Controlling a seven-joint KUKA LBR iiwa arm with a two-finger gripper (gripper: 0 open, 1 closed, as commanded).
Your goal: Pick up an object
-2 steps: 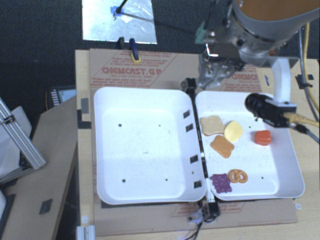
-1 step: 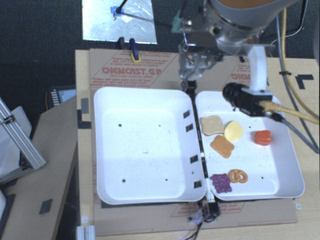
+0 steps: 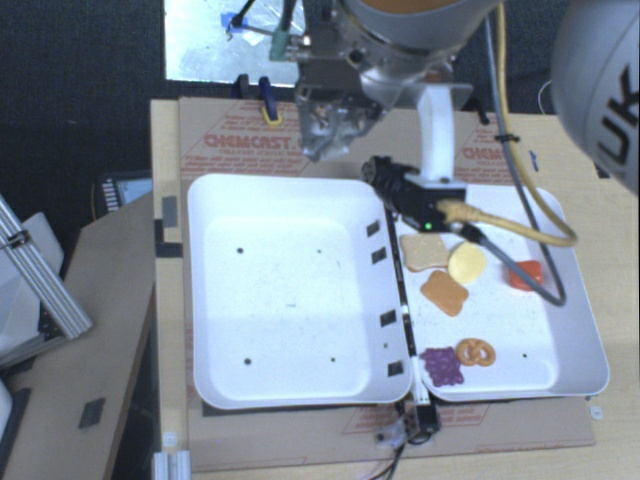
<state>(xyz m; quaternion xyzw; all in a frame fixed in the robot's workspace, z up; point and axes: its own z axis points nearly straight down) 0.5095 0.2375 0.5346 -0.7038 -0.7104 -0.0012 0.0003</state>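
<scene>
Where the arm (image 3: 440,8) looms, right bin's (image 3: 560,358) far end hidden.

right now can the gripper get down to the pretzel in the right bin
Probably yes. The pretzel lies uncovered near the right bin's front edge, apart from the purple grapes beside it. The gripper hangs beyond the bins' far edge, so it must travel across first.

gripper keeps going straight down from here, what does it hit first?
Probably the cardboard sheet behind the left bin, not a toy. The gripper hangs over the bench's far edge, past the bin's back rim. Depth is hard to judge from this slant, so it could instead clip that rim.
</scene>
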